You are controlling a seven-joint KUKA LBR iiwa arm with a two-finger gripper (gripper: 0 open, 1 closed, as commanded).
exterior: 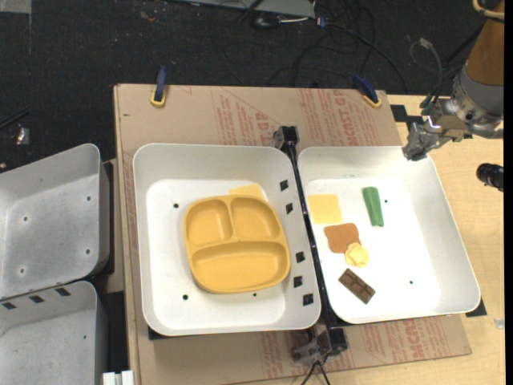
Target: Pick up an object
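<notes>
The right bin holds a green stick, a pale yellow square slice, a brown flat piece, a small yellow lump and a dark chocolate bar. My gripper hangs over the bin's far right corner, above and to the right of the green stick, with nothing seen in it. The orange band of the arm is at the upper right.
The left bin carries a yellow divided tray with a pale yellow slice peeking out behind it. Black clips run along the divider between the bins. Grey lids lie at the far left.
</notes>
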